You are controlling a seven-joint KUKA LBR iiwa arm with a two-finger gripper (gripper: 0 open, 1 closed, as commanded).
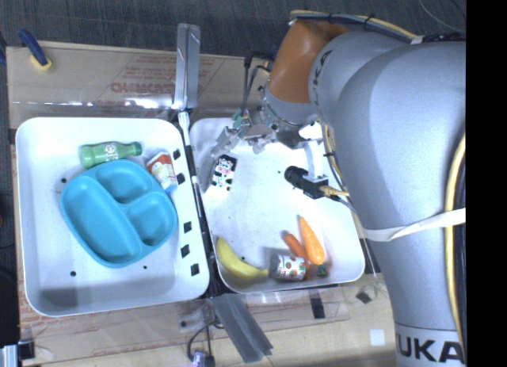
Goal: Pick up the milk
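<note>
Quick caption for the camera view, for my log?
Gripper at the far end of the right bin, close to the cow-patterned milk carton.

The divided plate (pixel 119 211) is sky blue, in a white bin (pixel 32 223). Above the plate lies a green bottle (pixel 109 151) with a pale label, and at the plate's upper right a red-and-white carton (pixel 162 171). Further right of the plate are the milk (pixel 224 172) — white with black cow patches — a yellow banana (pixel 238 261) and orange carrots (pixel 313 240).
</note>
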